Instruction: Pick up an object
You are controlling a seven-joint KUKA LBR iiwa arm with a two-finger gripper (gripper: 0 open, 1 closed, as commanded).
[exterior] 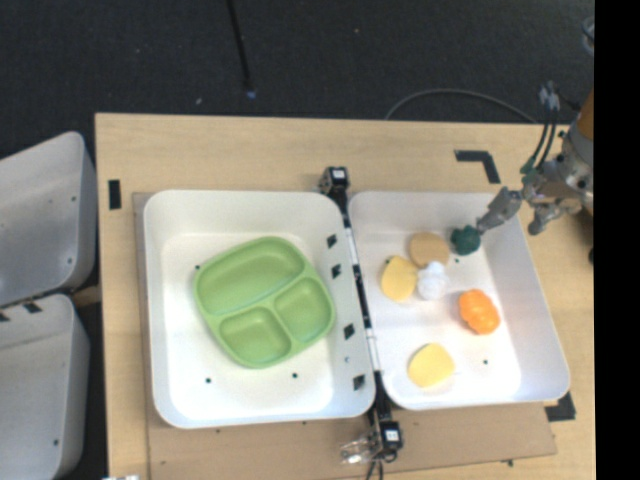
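Observation:
The right bin (530,318) holds several small objects: a dark green piece (464,239), a tan piece (428,248), a white piece (432,282), a yellow piece (398,279), an orange piece (479,311) and another yellow piece (431,365). My gripper (510,225) hangs over the bin's far right corner. It is open, with its fingers spread. Its left fingertip (486,222) is right beside the dark green piece. Nothing sits between the fingers.
A green divided plate (264,300) lies in the left bin (170,268). A ridge with black clips (352,298) separates the two bins. A black cable (450,96) arcs over the bench behind the right bin. White chairs (40,228) stand at the left.

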